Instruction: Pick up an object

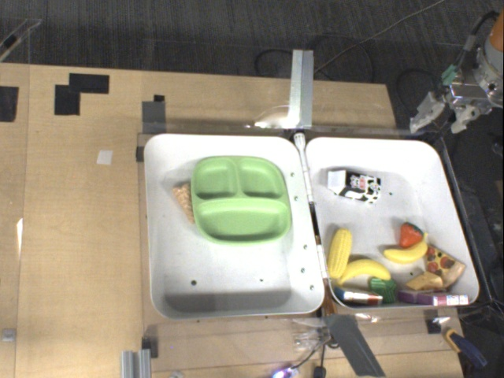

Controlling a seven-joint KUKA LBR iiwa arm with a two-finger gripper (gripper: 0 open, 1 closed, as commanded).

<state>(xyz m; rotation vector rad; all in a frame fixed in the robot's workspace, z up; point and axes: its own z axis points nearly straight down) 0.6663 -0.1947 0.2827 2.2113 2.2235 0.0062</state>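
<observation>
Grey-and-white gripper (pixel 441 115), pale fingers, small green marking, orange patch above wrist.

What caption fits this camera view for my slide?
Gripper hovers beyond the right bin of toy food; green tray sits in the left bin.

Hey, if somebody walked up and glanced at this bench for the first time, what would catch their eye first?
Probably the green divided plate, large and bright in the middle of the left bin. Next, the colourful toy food crowded along the right bin's near edge, especially the corn cob and two bananas. The gripper hangs beyond that bin's far right corner.
</observation>
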